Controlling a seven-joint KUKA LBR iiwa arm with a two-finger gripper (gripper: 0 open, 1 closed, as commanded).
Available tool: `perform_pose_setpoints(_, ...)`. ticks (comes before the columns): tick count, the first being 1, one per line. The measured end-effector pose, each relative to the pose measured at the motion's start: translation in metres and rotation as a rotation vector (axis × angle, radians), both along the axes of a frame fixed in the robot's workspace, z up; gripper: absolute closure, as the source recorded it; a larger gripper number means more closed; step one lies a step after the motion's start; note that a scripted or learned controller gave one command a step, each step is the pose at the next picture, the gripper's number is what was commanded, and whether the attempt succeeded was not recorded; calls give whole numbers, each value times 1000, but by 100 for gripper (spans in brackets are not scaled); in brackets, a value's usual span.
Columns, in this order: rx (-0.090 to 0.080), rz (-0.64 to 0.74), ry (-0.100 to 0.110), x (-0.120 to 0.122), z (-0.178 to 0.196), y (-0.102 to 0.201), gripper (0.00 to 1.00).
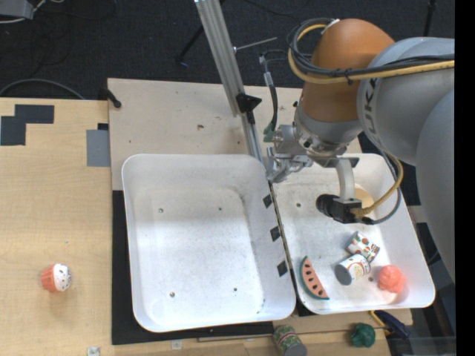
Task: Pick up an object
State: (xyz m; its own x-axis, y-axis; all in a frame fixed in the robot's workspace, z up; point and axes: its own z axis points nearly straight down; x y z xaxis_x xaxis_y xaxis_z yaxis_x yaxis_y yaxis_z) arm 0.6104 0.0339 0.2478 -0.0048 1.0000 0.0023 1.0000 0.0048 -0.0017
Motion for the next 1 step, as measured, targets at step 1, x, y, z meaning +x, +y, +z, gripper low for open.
perform_pose_setpoints(1, -1, 0, 1, 15, -16, 49, 100)
